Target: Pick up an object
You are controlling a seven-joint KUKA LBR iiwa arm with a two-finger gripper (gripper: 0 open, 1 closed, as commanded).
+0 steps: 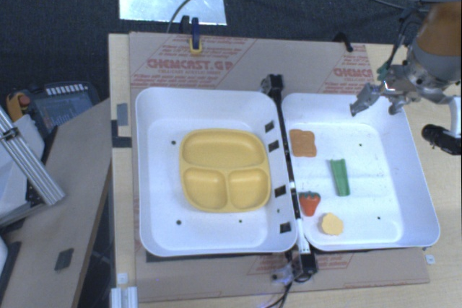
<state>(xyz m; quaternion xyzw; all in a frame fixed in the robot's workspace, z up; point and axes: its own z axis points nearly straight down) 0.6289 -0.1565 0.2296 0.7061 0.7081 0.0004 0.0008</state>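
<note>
Four food pieces (339, 177) in right bin (404, 155); one yellow tray (220, 169) left.

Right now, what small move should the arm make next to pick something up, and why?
Probably move the gripper left and down toward the green piece. The gripper hangs open over the right bin's far edge, holding nothing, and the green piece lies apart from the other items.

Arm poised over the right bin, food pieces lying below.
The gripper (377, 99), fingers spread, hangs above the right bin (411, 155) near its far edge; toast (303, 143), green stick (340, 177), strawberry (309, 203) and yellow slice (332, 224) lie inside, while a yellow divided plate (223, 169) sits in the left bin (155, 155).
</note>
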